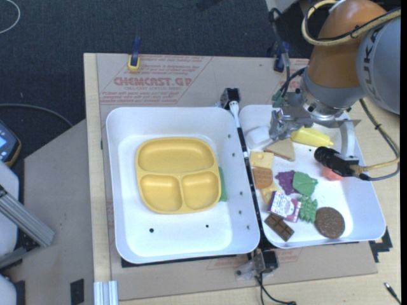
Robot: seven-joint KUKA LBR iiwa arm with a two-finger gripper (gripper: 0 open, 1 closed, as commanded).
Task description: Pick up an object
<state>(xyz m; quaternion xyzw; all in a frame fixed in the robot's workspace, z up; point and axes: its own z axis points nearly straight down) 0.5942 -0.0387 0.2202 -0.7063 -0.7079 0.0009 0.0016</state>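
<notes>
**KUKA arm, upper right of frame**

Arm (pixel 359 40) fills the upper right corner: grey rounded casing with dark lettering on the far right part, broad glossy orange band below it. Under the band a grey ring, then a silver metal wrist block. 1 yellow cable loops over the top of the orange band; thin dark wires run down the left side. Gripper (pixel 280 127) is metallic grey. A black cylindrical part sticks out at lower right, cable trailing off.
</notes>
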